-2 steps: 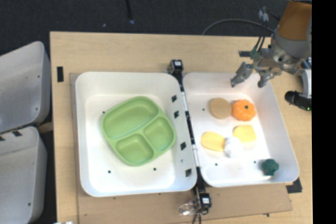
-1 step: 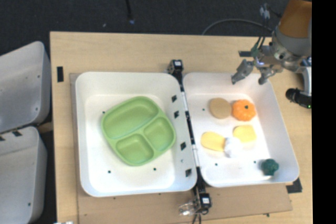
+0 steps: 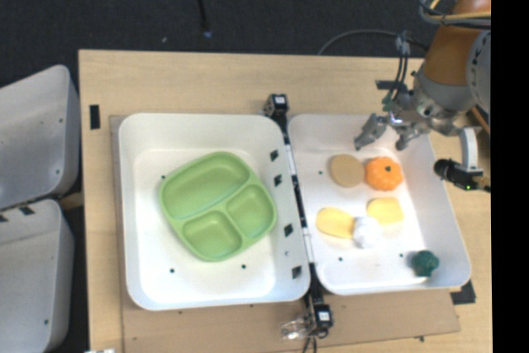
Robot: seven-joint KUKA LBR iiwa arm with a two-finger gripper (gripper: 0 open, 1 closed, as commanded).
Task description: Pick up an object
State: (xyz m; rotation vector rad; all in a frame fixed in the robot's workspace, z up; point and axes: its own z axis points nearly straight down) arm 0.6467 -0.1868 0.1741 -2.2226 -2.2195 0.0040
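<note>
Green lump (image 3: 425, 262) blurred, gripper (image 3: 385, 133) spread, empty.

Green tray (image 3: 217, 205): smooth, shiny plastic. White bins (image 3: 140, 277): smooth plastic. Bench (image 3: 198, 78): light, matt wood. Gripper (image 3: 387, 131): grey metal.

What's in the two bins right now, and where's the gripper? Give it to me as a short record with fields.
left bin: green divided tray
right bin: tan round piece, orange pumpkin-like object, two yellow pieces, small white object, dark green object
gripper: above the right bin's far edge, fingers spread, nothing between them
nearest objects to gripper: tan round piece, orange pumpkin-like object
</note>
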